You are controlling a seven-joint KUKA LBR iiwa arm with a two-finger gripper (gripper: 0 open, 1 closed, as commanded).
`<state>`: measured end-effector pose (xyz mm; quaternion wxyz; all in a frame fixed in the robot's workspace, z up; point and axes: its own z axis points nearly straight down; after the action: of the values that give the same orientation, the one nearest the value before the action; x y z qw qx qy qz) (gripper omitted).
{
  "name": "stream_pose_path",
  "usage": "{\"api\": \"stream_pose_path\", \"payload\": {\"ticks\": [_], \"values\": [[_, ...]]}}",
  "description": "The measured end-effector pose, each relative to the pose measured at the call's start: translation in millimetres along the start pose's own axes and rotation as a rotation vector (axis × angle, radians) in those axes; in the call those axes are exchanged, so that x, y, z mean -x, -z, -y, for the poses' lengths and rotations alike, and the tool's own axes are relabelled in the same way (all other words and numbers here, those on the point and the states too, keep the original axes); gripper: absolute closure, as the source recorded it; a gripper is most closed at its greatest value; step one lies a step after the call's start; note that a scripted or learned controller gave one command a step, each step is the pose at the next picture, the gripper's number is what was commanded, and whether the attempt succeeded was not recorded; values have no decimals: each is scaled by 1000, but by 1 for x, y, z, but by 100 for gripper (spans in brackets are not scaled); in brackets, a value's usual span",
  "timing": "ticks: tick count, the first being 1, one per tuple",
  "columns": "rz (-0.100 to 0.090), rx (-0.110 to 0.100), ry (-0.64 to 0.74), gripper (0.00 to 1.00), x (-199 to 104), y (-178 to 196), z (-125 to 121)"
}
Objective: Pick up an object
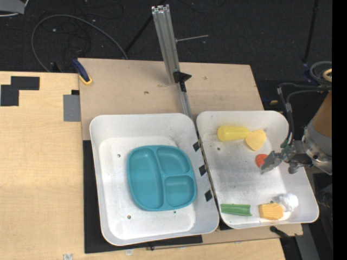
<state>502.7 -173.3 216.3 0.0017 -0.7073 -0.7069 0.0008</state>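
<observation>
Hand (278,162) of the grey arm hangs low over the right bin (238,169), its dark fingers spread apart with nothing between them, just beside a small red object (262,159) that lies at the nearer fingertip. You would do well to treat that red piece as the target: bring the hand squarely over it so one finger falls on either side, descend until the tips nearly meet the bin floor, and close only then; lift straight up, since a slanted pull is likely to roll a small rounded thing out of the grip. Beyond the red object, toward the bin's far wall, lie a yellow elongated piece (233,133) and a paler yellow wedge (256,140), both looking smooth and moulded, probably toy food. Nearer the bin's front rim rest a flat green strip (236,209), a ridged orange-yellow block (271,212) and a whitish rounded lump (289,201) touching it. Across the red object's bin wall, the left bin (108,145) holds a glossy teal divided plate (161,176) with three compartments. Both bins sit on a pale wooden worktop (38,145).
</observation>
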Motion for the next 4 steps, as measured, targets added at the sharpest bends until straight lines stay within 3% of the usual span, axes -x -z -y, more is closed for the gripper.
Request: {"api": "stream_pose_path", "payload": {"ticks": [1, 2, 3, 4], "values": [[-1, -4, 0, 0, 0, -51, 10], [-1, -3, 0, 0, 5, -107, 4], [-2, 2, 1, 0, 7, -121, 2], [-10, 13, 2, 100, 2, -111, -2]]}}
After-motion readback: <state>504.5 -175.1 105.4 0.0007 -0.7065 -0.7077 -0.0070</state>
